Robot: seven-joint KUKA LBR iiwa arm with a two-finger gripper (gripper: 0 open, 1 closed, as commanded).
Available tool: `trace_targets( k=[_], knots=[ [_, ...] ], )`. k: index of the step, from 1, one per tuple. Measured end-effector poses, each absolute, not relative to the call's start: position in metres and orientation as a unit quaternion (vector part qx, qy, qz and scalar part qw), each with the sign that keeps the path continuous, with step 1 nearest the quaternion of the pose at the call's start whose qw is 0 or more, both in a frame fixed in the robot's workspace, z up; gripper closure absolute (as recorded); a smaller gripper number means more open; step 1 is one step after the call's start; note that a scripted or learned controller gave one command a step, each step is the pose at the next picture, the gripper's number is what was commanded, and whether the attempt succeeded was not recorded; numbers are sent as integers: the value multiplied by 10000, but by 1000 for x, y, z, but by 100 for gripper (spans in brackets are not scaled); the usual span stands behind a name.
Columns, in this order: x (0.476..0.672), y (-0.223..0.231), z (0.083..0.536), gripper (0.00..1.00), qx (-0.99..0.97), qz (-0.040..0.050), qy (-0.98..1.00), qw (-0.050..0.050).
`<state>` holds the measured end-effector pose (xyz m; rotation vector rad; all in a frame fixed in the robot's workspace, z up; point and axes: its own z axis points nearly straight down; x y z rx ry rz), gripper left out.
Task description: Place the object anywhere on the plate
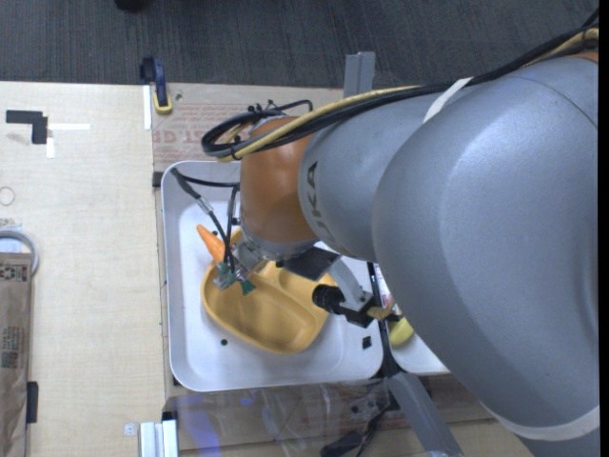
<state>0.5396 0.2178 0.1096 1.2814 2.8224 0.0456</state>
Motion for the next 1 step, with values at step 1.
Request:
trace_targets(
  k=[1],
  knots=[
    [608, 177, 196, 100, 4348, -5, 9005, 10]
  ],
)
